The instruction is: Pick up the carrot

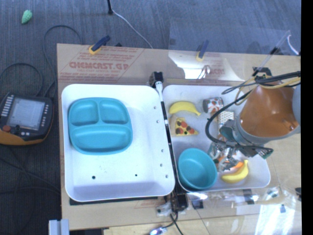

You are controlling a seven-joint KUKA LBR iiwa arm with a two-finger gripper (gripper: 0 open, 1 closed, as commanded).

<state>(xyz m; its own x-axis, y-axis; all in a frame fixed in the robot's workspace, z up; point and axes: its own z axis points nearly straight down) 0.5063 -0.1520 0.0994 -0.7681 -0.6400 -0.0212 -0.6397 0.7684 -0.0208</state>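
From where I stand, the bench (98, 65) carries two white bins side by side: the left bin (117, 180) and the right bin (259, 177). The left bin holds one thing, a blue divided plate (100, 125) with three compartments, lying toward ten o'clock in that bin. The right bin holds two bananas: one banana (183, 107) at about eleven o'clock, and a second banana (235, 174) at about five o'clock. There is one pizza slice toy (184, 127) just below the upper banana, one blue bowl (195, 168) at seven o'clock, and one small can (213, 104) near twelve o'clock. The single carrot (238, 166) shows as a small orange piece lying against the lower banana's upper edge. The arm's jaws (225, 158) sit low in the bin just at nine o'clock of the carrot; how far they are parted I cannot tell.
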